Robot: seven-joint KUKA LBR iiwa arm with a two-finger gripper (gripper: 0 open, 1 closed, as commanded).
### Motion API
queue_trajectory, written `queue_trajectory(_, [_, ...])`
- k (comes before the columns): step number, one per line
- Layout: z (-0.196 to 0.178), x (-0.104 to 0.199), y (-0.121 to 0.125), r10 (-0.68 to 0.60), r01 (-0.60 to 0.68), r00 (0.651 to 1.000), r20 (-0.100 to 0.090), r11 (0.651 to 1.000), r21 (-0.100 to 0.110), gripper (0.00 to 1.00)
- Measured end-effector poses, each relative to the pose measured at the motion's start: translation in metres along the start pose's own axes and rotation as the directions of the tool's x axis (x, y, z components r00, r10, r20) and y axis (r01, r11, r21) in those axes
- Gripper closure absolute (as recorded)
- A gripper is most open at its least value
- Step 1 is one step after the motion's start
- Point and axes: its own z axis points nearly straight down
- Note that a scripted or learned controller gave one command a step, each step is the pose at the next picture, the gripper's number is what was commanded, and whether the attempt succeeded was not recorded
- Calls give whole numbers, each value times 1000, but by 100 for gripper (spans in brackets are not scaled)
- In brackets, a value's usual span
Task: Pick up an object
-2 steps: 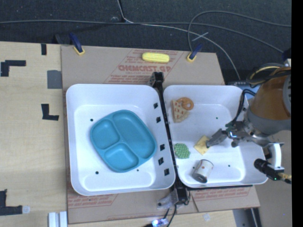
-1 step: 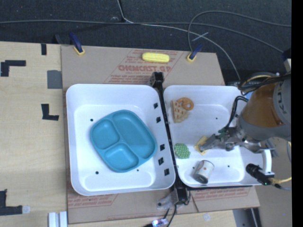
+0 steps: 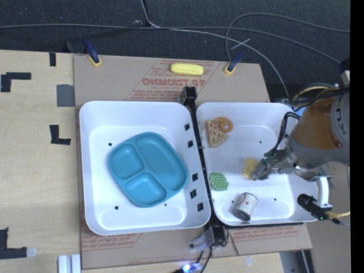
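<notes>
Cardboard-topped bench carries 2 white bins [image 3: 91,152]; my gripper [image 3: 260,172] sits low at the right bin's 3 o'clock, touching a yellow piece [image 3: 250,166]; I cannot tell its closure; I judge the grasp underway; next, pinch and lift.

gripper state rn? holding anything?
Gripper: low in the right bin, right beside the yellow piece. Open or closed cannot be told, and no object is visibly held.

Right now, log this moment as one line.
arm: over right bin | gripper: beside yellow block, grasp unclear | blue tray: left bin
</notes>
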Motion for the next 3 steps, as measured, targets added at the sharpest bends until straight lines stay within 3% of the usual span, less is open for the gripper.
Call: queue_trajectory(3, [-134,-11,9,1,-1,1000,4,1000,1,100])
